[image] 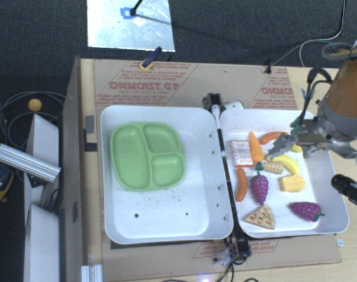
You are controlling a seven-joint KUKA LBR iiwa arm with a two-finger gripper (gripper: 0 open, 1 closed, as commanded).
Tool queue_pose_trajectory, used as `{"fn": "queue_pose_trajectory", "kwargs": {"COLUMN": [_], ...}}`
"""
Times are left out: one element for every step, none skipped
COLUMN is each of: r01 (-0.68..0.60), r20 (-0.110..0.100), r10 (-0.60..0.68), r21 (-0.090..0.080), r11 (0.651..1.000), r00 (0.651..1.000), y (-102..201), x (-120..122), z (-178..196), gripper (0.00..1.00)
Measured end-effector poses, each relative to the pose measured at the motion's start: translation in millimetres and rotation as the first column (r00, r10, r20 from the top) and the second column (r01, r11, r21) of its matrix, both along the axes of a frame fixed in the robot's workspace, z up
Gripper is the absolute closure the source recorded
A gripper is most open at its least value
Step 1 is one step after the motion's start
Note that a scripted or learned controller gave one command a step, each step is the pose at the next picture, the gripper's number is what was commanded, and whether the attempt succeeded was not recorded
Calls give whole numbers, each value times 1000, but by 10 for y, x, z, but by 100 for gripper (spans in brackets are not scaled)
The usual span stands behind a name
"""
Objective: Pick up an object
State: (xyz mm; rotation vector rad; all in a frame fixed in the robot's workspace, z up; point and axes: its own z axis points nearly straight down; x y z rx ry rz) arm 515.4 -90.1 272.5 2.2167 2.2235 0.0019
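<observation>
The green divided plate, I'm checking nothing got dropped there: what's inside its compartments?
The green divided plate in the left bin has three compartments, and all show bare green surface with no toy food. Whatever lies beneath the plate is covered. The food pieces sit in the right bin.

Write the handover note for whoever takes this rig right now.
Gripper: low over the right bin, above the toy food near the banana and carrot; nothing seen between its fingers.
Right bin holds the food: cheese, two grape bunches, pizza slice, sausage, a packet.
Left bin holds a green tray.
Done: nothing picked.
Left: grasp one item and lift it.
</observation>
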Motion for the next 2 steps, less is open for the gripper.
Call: {"fn": "queue_pose_trajectory", "kwargs": {"r01": [2,3], "r20": [-4,-1], "r10": [-2,-3], "r21": [1,0], "r11": [1000,1000], "r00": [1000,1000], "y": [-59,-7], "x": [-103,-152], "z": [-1280,-1882], "gripper": [0,0]}}
